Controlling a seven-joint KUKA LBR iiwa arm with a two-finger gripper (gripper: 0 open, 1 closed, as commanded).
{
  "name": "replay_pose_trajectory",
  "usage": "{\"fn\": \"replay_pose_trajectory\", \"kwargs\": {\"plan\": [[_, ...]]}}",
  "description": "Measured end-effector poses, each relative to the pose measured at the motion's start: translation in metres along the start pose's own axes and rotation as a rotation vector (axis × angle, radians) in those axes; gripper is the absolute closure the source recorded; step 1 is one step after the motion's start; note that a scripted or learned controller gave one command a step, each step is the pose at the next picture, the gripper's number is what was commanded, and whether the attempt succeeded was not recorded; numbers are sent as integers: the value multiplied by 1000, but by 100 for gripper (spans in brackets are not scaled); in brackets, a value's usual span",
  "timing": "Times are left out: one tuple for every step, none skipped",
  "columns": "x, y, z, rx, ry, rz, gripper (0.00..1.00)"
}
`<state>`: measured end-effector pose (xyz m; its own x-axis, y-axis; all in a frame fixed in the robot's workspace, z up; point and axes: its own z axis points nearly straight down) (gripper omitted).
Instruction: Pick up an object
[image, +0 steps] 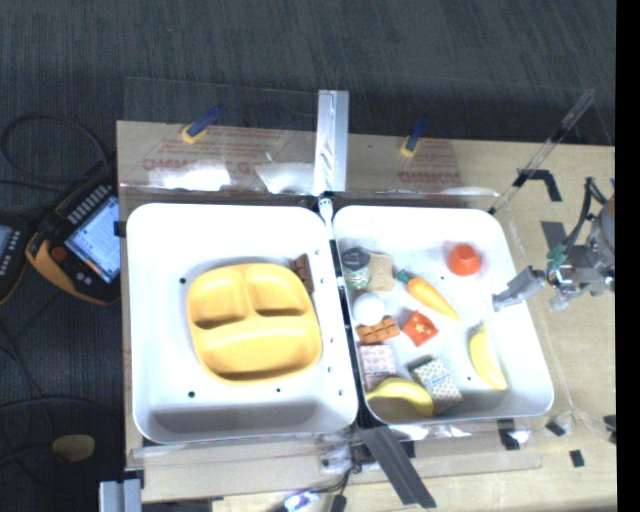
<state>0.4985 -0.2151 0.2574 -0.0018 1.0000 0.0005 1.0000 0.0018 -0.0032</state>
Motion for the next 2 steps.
{"fn": "replay_pose_trajectory", "kwargs": {"plan": [[-4,-14,102,1,1,-59,0],[1,-8,168,-10,11,-365,0]]}}
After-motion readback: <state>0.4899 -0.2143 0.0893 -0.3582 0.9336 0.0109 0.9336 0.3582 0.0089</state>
